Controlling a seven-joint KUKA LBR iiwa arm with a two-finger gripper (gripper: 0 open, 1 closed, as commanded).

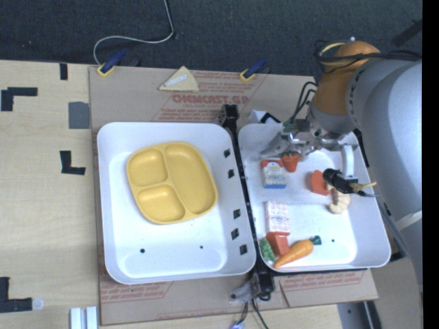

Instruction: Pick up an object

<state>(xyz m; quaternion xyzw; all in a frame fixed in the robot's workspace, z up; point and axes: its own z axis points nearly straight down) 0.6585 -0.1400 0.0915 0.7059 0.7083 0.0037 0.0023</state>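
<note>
The hand [293, 147] sits low over the far part of the right bin [367, 249], a small red-orange piece [291, 162] right at its fingertips; whether it is clenched on that piece cannot be told. Just beside it lies a small carton [274, 174] (white, red and blue). Nearer are a carrot [296, 251] and a pink-printed packet [278, 217]. The left bin [113, 184] carries a yellow divided plate [171, 181].
</note>
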